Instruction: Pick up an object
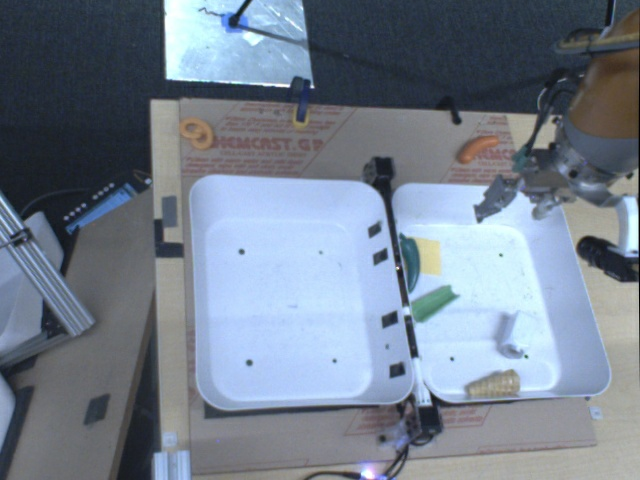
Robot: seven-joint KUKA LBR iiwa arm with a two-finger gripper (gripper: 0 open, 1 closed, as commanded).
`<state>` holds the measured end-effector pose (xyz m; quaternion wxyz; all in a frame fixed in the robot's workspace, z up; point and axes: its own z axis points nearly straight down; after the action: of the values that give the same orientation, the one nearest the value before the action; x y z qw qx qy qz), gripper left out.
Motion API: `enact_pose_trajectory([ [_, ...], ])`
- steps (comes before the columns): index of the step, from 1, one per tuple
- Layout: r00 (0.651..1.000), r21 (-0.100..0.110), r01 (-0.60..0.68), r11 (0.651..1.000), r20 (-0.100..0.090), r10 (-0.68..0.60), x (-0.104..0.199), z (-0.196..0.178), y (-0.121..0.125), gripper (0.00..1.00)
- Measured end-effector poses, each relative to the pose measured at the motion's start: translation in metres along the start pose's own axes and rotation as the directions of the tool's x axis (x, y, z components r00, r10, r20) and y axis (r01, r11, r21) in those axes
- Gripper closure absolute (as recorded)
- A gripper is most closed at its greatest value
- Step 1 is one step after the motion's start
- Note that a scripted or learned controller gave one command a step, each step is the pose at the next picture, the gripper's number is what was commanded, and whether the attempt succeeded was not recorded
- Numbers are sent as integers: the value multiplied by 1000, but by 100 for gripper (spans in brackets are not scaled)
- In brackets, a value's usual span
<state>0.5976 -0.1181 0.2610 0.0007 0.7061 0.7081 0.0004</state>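
The right bin holds a yellow square piece, a dark green curved piece at its left wall, a light green wedge, a small grey cylinder and a tan cone near the front rim. My gripper hangs over the bin's back right part, above the bare floor and well apart from every piece. Its fingers stand open with nothing between them.
The left bin sits beside it, joined by a black hinge strip. On the cardboard behind the bins lie an orange sausage, a tan ring and a yellow-blue clamp. A foil sheet lies farther back.
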Motion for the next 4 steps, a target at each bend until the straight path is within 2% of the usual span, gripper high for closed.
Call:
enact_pose_trajectory([
  [1, 1000, -3, 3, 1000, 0, -3, 0, -11, 1, 100],
  [2, 1000, -16, 6, 1000, 1, -6, 34, -151, -9, 100],
  [3, 1000, -14, 3, 1000, 1, -3, 38, -281, -56, 100],
  [4, 1000, -1, 8, 1000, -2, -8, 106, -275, -95, 100],
])
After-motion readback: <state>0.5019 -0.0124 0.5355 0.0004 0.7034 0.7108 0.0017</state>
